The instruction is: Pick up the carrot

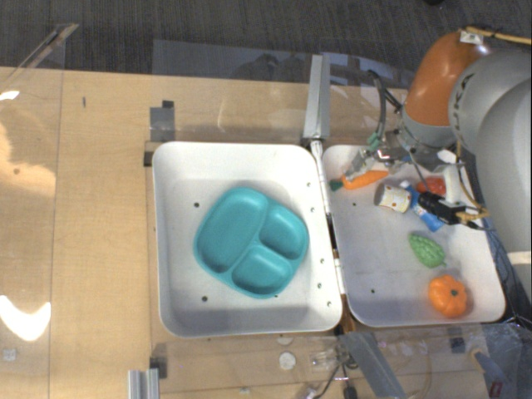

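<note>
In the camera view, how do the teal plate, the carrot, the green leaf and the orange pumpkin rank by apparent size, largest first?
1. Teal plate, by far the largest.
2. Orange pumpkin and green leaf: these look about alike, so I do not rank them.
3. Carrot: it looks smallest, but the gripper above may hide part of it.

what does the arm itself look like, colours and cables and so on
The arm is a bulky, rounded grey casing with a glossy orange band above the wrist. Thin dark cables loop beside the wrist. The gripper looks small, metallic and pale, with little detail visible.
</note>
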